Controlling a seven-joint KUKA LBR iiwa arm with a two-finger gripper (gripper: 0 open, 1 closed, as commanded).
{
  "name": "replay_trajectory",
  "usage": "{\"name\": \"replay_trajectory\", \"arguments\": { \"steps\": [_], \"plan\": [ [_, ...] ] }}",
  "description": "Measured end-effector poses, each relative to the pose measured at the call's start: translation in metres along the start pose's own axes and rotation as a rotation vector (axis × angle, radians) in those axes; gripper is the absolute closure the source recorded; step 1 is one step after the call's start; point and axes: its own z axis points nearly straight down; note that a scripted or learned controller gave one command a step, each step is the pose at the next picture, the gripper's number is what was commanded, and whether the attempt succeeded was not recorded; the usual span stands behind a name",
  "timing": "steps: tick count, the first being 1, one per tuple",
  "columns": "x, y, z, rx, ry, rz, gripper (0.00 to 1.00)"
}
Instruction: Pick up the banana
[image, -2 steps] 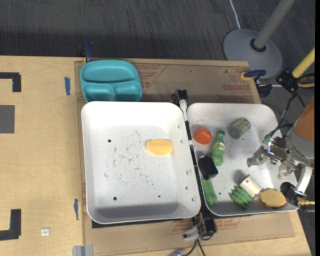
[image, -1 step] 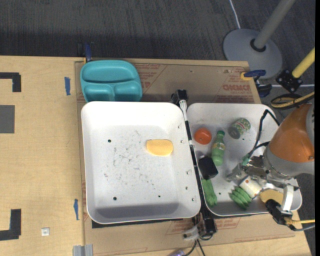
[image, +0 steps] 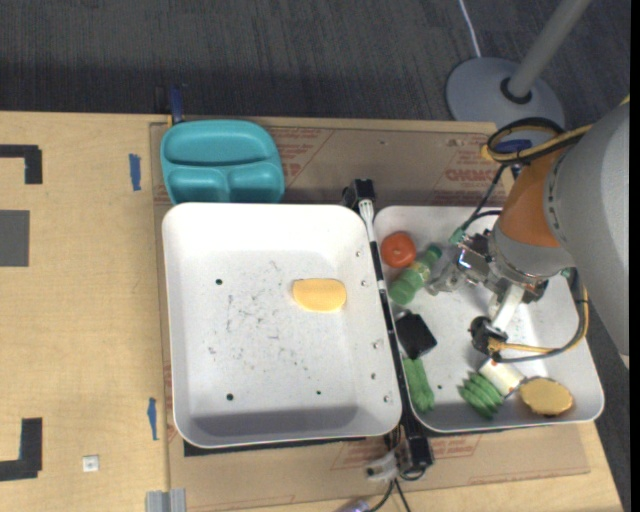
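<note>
Banana (image: 319, 294): small yellow lump, mid left bin (image: 200, 400), lying alone. Probably a light, stiff, smooth toy; pinch across its short width. Gripper (image: 462, 266) over right bin (image: 585, 400); open or closed not discernible.

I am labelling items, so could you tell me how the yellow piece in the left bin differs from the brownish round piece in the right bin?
The yellow piece is paler and lies alone mid-bin; the brownish piece is darker, tucked in the near corner beside green items. Both are small, rounded and lie flat.
</note>
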Motion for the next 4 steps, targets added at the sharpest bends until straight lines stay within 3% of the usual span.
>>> {"name": "replay_trajectory", "arguments": {
  "steps": [1, 2, 3, 4],
  "plan": [
    [-0.025, -0.077, -0.001, -0.004, 0.0, -0.292, 0.0],
    [-0.025, -0.076, -0.011, -0.006, 0.0, -0.29, 1.0],
    [-0.024, -0.076, -0.021, -0.008, 0.0, -0.289, 1.0],
    [-0.008, -0.116, -0.099, 0.001, -0.001, -0.051, 1.0]
  ]
}}
